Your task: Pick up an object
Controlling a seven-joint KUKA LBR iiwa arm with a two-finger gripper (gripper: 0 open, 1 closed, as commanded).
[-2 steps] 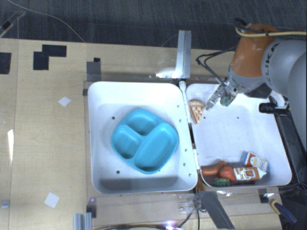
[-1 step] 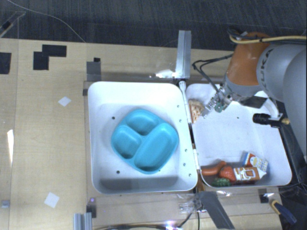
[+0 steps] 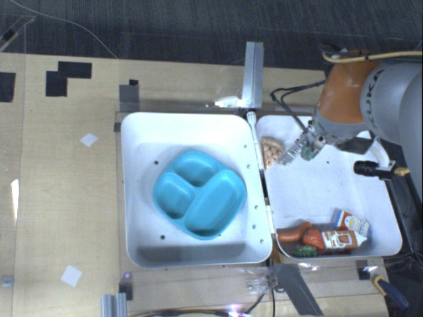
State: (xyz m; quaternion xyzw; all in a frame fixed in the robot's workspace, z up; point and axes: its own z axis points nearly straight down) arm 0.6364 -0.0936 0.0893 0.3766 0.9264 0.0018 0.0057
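Claw (image 3: pixel 295 152): whether it is spread or pressed together I cannot tell. It hangs in the right bin (image 3: pixel 390 243) near the dividing wall, with a speckled slice (image 3: pixel 269 152) just to its left against that wall. Open floor lies toward the carton (image 3: pixel 340 236) in front.

Grey arm (image 3: pixel 396 104) with orange band (image 3: pixel 344 98), black cables, small metallic pincer (image 3: pixel 299 149).
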